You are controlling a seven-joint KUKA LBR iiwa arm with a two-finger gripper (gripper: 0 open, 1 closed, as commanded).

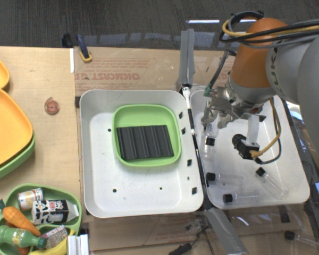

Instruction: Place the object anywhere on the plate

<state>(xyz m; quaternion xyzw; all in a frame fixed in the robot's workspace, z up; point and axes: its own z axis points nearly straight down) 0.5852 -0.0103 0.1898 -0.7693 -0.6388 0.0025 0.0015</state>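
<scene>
The plate (146, 118), green and square, sits in the left bin (95, 185) toward 12 o'clock, with a dark ribbed slab (144, 142) lying on it. The arm (271, 52) reaches in from 2 o'clock, orange band above the wrist, and bends down over the right bin (287, 195). Its gripper (231, 126) hangs low at that bin's 11 o'clock, fingers (211, 132) spread apart and pointing down, nothing visible between them. On the tabletop (53, 78) at 7 o'clock, a bowl (10, 201) holds toy food.
</scene>
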